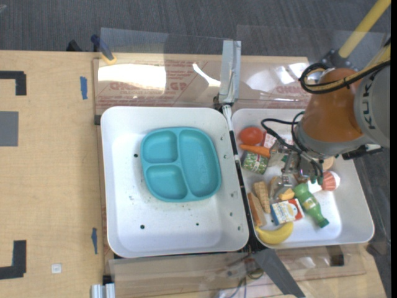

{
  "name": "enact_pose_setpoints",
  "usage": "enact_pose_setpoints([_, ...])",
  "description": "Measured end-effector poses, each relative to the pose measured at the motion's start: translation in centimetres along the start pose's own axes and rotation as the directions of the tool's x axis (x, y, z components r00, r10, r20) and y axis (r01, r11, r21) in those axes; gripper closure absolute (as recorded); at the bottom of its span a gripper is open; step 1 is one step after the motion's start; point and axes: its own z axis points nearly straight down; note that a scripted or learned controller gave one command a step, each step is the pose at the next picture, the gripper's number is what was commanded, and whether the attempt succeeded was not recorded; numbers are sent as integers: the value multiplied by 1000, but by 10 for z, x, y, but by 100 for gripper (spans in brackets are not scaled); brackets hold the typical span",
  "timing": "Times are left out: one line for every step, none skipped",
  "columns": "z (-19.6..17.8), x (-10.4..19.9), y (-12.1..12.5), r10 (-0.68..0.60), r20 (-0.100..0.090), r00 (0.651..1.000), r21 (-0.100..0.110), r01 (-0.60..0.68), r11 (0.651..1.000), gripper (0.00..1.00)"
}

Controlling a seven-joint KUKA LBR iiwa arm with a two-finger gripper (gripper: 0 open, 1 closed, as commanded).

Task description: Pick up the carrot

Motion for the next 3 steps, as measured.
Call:
enact_pose_setpoints([2,-40,10,415,-5,910,-2,-415,910,0])
enact_pose_setpoints([3,-71,8,480,-66,875,23,-479,877,0])
enact_pose_setpoints([4,-74,10,573,-61,817,39,-571,820,0])
